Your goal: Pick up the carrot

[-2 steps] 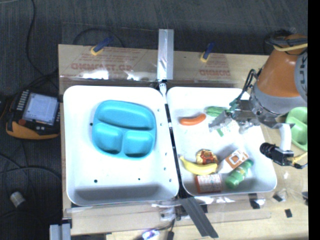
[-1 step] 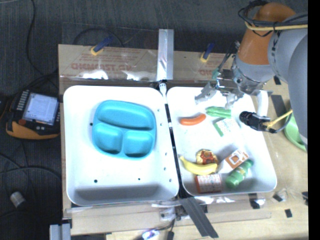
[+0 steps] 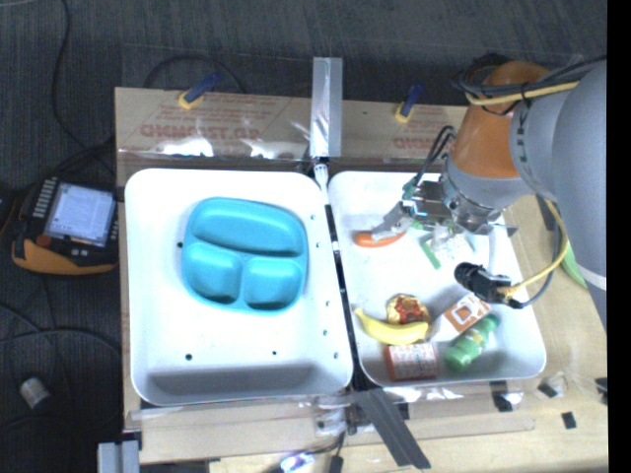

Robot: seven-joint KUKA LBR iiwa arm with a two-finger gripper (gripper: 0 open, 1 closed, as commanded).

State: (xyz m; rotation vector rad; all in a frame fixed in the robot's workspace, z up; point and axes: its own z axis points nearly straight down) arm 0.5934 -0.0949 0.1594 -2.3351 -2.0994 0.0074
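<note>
You're looking down at two white bins sitting side by side on the bench. The left bin (image 3: 158, 343) is carrying a blue divided tray (image 3: 245, 254), three compartments, lying flat near the bin's middle. The right bin (image 3: 527, 348) is holding the small stuff.

The arm (image 3: 567, 116) is reaching in from the right, grey w/ the orange band (image 3: 493, 136) showing above the wrist, and it's hanging over the far half of the right bin. The gripper (image 3: 419, 215) is sitting low at the bin's upper-left area, pointing toward the divider btwn the bins.

The carrot (image 3: 375, 236) is lying in the right bin near its left wall, orange body w/ what's probably its green top trailing toward the gripper. The fingers are sitting right at the carrot's right end, but the metal parts are blurring together there, so you can't tell how the jaws are standing or whether they're touching it.

Toward the near end of the right bin, a banana (image 3: 389, 328) is lying crosswise, w/ a red-and-yellow item (image 3: 406, 308) touching its upper side. A red can (image 3: 410, 361) is lying just below the banana. A green bottle (image 3: 471, 345) is lying tilted beside the can, and a small orange box (image 3: 466, 312) is sitting just above the bottle.

Left of the bench, a handheld pendant w/ a lit screen (image 3: 77, 215) is resting on the dark floor.
</note>
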